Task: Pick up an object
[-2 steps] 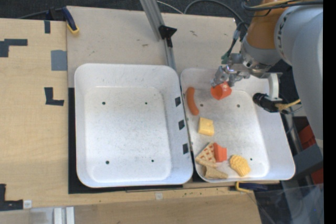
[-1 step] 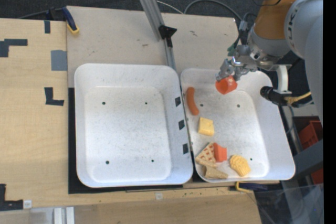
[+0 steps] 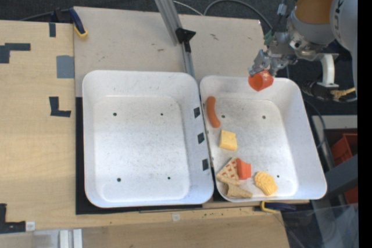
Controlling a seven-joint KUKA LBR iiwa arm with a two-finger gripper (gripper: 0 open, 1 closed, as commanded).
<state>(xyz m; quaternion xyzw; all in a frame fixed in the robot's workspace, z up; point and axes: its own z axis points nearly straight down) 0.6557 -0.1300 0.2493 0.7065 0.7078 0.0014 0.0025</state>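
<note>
One small red object point(image 3: 261, 81) sits right at my fingertips, and from the way it hangs just under my gripper point(image 3: 263, 71), its top pinched between the two fingers, I judge that I am closed on it and carrying it. It looks roundish and tomato-red, with no clear long axis that I can make out, so the way I have it turned matters little. I hover over the far edge of the right bin point(image 3: 290, 90), near its back rim, with the object seemingly lifted off the bin floor rather than resting on it, though the slanted view makes the height hard to be sure of. Everything else lies toward the near side of the same bin, away from my fingers: an orange sausage-shaped piece point(image 3: 213, 111) lying lengthwise along the bin's left wall, a yellow cube point(image 3: 228, 140) just below that, and in the near left corner a cluster made of a waffle-like wedge point(image 3: 229, 172), a small red-orange block point(image 3: 244, 169) touching it, a tan cracker piece point(image 3: 238, 190) and a yellow corn-like piece point(image 3: 265, 183). The left bin point(image 3: 139, 81) lies beyond the divider, to my far side. What counts now, in my judgement, is keeping the pinch firm while I rise.
</note>
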